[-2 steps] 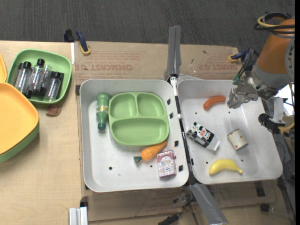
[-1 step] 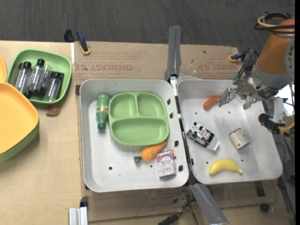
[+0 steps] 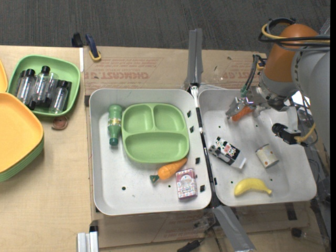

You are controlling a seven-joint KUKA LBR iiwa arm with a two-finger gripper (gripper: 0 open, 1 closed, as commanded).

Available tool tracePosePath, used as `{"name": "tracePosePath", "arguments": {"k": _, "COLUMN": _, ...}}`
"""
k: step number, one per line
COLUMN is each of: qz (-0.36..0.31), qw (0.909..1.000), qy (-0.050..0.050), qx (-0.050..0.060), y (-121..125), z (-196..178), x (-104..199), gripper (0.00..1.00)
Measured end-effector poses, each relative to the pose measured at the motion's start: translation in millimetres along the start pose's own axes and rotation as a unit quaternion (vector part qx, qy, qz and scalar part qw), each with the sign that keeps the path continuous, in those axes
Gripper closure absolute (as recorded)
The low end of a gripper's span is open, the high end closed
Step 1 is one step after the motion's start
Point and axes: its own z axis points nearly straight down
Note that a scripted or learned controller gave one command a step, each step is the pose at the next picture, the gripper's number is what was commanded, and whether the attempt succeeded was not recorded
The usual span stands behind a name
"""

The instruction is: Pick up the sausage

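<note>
The sausage [image 3: 238, 115] is a short orange-red piece at the back of the right bin [image 3: 294, 193], near its left wall. My gripper [image 3: 239, 108] comes in from the right on the grey arm with the orange band [image 3: 286, 56]. Its metal fingers [image 3: 233, 108] sit over the sausage, with the sausage showing between them just above the bin floor. The gripper is shut on it.
The right bin also holds a black-and-white packet [image 3: 226, 151], a small white block [image 3: 266, 156] and a banana [image 3: 252, 187]. The left bin [image 3: 102, 193] has a green divided plate [image 3: 155, 133], a green bottle [image 3: 114, 124], a carrot [image 3: 170, 170] and a pink box [image 3: 186, 184].
</note>
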Motion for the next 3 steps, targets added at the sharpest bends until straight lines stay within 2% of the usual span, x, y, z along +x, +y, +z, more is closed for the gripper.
{"name": "tracePosePath", "arguments": {"k": 1, "qz": -0.001, "qw": 1.0000, "qy": -0.001, "qx": 0.000, "y": 0, "z": -9, "x": -1, "gripper": 1.00}}
{"name": "tracePosePath", "arguments": {"k": 2, "qz": -0.009, "qw": 1.0000, "qy": 0.000, "qx": -0.001, "y": -13, "z": -1, "x": 19, "gripper": 1.00}}
{"name": "tracePosePath", "arguments": {"k": 3, "qz": -0.013, "qw": 0.9999, "qy": 0.000, "qx": -0.001, "y": -12, "z": -101, "x": 71, "gripper": 1.00}}
